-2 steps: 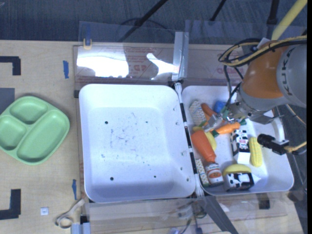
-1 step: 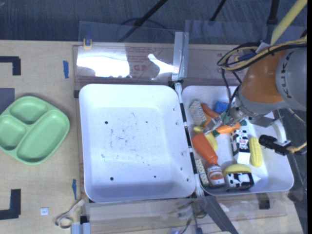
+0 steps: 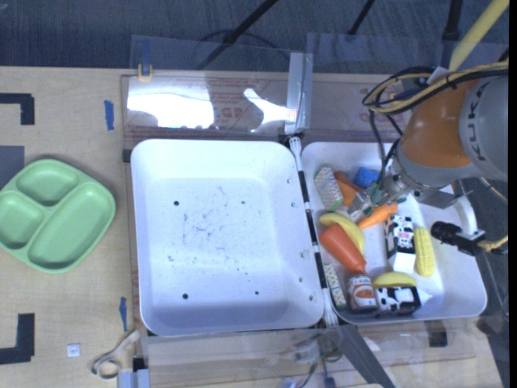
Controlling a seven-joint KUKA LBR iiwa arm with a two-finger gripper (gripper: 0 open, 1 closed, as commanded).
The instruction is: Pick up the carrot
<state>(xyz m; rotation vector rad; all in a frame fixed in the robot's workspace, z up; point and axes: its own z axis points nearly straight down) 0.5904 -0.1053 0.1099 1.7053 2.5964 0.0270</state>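
While jaws' state unclear: carrot (image 3: 378, 215), banana (image 3: 343, 229), corn (image 3: 423, 249) in rt bin (image 3: 464, 297); lft bin (image 3: 218, 233) beside.

We look down from one fixed camera above the bench (image 3: 65, 95), at a slant, far enough to take in both white bins (image 3: 218, 168) at frame centre and right, and the arm (image 3: 452, 136) entering upper right.

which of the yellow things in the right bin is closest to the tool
The banana at the bin's middle, just left of the tool. The corn cob and the second banana lie further toward the front.
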